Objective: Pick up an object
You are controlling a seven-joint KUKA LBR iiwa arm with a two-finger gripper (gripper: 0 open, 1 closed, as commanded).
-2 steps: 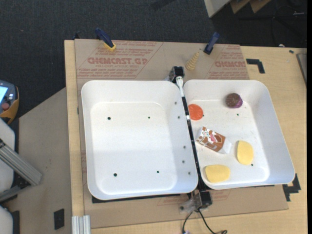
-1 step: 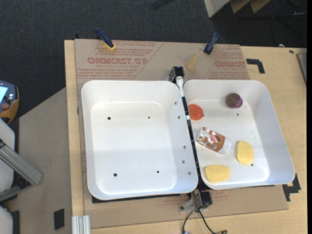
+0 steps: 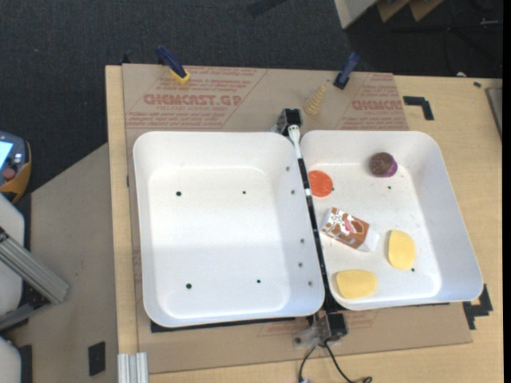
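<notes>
The right bin (image 3: 447,214) holds several small objects. A purple round piece (image 3: 383,164) lies near its far side. An orange-red disc (image 3: 320,183) rests close to the divider between the bins. A brown and white wrapped packet (image 3: 346,229) lies in the middle. A yellow oval (image 3: 402,249) sits to the packet's right, and a second yellow lump (image 3: 355,283) lies near the front rim.
The left bin (image 3: 215,230) stands beside the right one on a cardboard sheet (image 3: 239,94). Two blue clamps (image 3: 173,64) (image 3: 346,69) hold the sheet's far edge. A black clip (image 3: 288,120) sits where the bins meet at the back.
</notes>
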